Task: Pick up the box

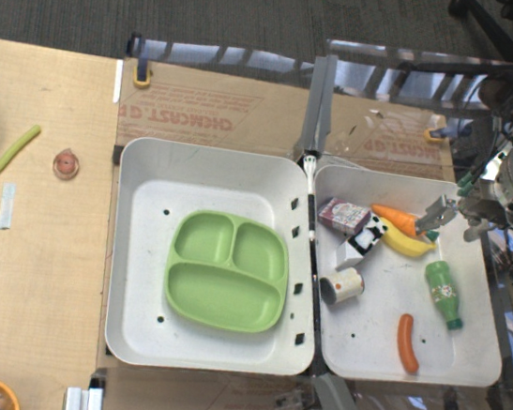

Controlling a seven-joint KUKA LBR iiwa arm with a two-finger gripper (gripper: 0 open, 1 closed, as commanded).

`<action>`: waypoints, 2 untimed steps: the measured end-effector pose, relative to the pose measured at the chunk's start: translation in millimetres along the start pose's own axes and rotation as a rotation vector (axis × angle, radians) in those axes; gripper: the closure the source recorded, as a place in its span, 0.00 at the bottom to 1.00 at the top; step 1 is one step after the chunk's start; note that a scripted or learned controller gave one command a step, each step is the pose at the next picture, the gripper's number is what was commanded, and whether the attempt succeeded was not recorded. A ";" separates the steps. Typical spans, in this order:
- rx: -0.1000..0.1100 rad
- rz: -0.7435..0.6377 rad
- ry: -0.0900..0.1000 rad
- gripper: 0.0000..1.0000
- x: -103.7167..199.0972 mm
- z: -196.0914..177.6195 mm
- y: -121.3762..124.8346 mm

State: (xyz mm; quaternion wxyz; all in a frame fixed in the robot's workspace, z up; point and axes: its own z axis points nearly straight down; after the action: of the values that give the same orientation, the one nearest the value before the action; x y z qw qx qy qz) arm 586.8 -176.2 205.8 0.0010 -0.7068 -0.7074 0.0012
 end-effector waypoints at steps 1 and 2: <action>-0.005 -0.041 -0.002 0.00 44.5 96.2 46.8; -0.003 -0.081 0.000 0.00 72.7 114.2 -27.1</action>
State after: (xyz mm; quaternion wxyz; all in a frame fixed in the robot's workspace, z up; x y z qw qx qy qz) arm 559.3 -103.6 91.6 0.0000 -0.6776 -0.7354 0.0002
